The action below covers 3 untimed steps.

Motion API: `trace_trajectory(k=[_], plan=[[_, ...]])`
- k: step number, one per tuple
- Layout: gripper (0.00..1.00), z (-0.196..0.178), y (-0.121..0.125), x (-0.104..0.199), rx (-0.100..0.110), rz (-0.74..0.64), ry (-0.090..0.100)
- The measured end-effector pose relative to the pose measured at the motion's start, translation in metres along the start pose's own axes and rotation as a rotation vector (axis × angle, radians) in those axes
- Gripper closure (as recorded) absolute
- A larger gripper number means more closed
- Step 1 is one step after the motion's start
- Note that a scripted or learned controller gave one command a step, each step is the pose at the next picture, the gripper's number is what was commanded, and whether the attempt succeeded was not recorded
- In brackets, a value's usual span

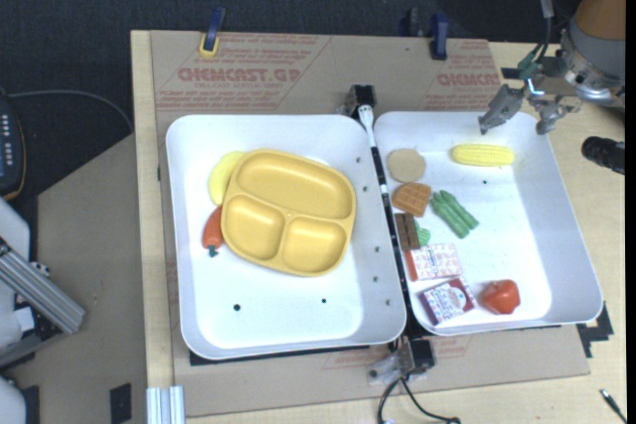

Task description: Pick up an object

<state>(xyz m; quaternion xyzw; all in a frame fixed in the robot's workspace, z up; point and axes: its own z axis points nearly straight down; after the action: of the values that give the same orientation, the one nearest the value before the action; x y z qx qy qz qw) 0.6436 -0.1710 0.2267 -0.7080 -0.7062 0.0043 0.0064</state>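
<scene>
Gripper (521, 113) spread wide, holding nothing, above right bin (571, 213) far edge. Corn cob (483, 155) lies just beside, near bin's far edge. Likely light, stiff, slippery plastic; grip across mid-length.

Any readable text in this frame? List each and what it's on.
"CHEMCAST G P": red print on the brown board behind the left bin, last letters unsure.
A second red print on the board behind the right bin: cut off, unreadable.
Two red and white packets in the right bin: print too small to read.
</scene>
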Motion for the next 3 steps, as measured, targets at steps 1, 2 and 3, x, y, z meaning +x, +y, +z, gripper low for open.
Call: trace_trajectory(k=[1, 2, 3], plan=[[0.00, -0.009, 0.003, 0.000, -0.015, -0.003, -0.003], [0.00, 0.054, 0.004, 0.006, -0.008, -0.004, -0.001], [0.00, 0.116, 0.010, 0.003, -0.008, -0.005, -0.002]])
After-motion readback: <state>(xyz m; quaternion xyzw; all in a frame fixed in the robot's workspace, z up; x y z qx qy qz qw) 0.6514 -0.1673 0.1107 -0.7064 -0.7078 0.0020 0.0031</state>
